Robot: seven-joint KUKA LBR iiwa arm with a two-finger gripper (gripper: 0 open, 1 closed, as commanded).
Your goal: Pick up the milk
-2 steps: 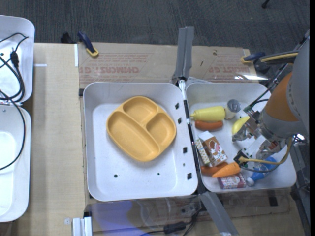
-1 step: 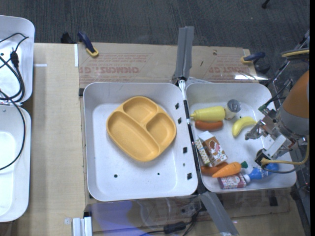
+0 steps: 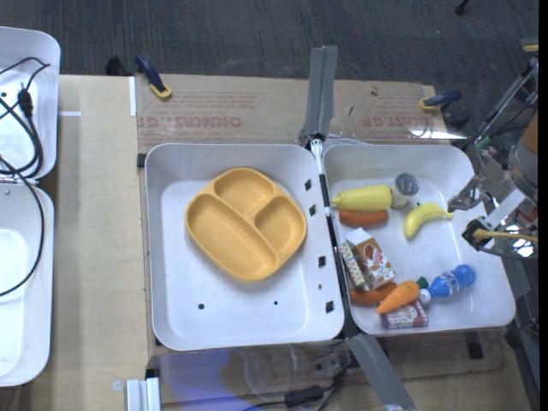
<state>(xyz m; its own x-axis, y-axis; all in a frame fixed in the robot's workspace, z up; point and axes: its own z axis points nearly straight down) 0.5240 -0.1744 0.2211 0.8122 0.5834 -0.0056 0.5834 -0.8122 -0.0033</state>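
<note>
Overall: two shallow white plastic bins stand side by side on the bench, the left bin point(image 3: 163, 255) and the right bin point(image 3: 488, 311).
Left bin: one yellow plastic plate with three compartments point(image 3: 247, 223) lies flat near the middle.
Milk: the small white-and-brown cardboard milk carton point(image 3: 368, 262) lies on its side in the right bin, close to the left wall and well apart from the gripper.
Around the milk: a red toy sausage point(image 3: 364, 217) is just above it, a yellow squeeze bottle point(image 3: 364, 198) is further up, and an orange toy carrot point(image 3: 399, 296) is just below it.
Other things: a yellow toy banana point(image 3: 424, 219), a small blue-and-white bottle point(image 3: 449, 282), a small pink box point(image 3: 404, 317), a grey round cap point(image 3: 406, 184).
Gripper: the grey two-finger gripper point(image 3: 471, 218) hangs over the right side of the right bin, to the right of the banana.
Jaws: apart, with nothing between them.
</note>
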